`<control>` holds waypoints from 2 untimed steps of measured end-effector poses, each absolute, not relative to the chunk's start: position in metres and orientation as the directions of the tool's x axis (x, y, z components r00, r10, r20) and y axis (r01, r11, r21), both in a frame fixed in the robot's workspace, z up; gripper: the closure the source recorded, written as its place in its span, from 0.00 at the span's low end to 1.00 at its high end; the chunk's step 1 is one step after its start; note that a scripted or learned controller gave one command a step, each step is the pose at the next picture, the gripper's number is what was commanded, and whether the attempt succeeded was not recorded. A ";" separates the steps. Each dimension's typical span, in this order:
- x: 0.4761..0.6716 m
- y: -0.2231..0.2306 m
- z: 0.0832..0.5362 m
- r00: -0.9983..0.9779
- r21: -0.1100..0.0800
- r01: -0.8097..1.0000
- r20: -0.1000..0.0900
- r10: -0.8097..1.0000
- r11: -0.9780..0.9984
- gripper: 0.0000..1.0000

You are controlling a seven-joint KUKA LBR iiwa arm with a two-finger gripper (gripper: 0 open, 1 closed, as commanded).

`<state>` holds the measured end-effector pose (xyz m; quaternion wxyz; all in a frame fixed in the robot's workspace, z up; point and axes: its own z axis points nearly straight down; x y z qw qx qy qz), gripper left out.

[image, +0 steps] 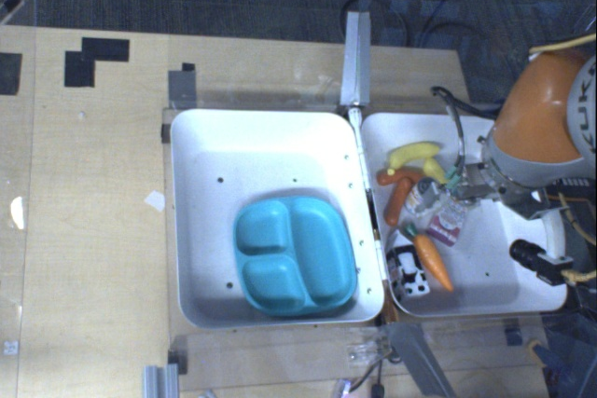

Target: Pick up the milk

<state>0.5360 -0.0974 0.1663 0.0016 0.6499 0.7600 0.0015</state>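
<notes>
Black-and-white milk carton (407,272) lies half hidden beside the carrot (434,262).

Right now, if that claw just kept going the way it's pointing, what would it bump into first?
Probably the clear packet lying just under the gripper, beside the carrot; depth is hard to judge from above.

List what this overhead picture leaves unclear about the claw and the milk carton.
- Claw: blurred and part-covered by the wrist in the camera view; whether it is open or shut cannot be told.
- Milk carton: small, against the right bin's wall; the carrot overlaps one side.
- Clear packet: contents unreadable.
</notes>
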 end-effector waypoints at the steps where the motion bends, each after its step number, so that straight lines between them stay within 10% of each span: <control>1: 0.487 -0.004 0.185 0.059 0.002 0.998 0.001 0.998 -0.059 0.00; 2: 0.489 -0.004 0.195 0.058 0.007 0.998 0.002 0.998 -0.058 1.00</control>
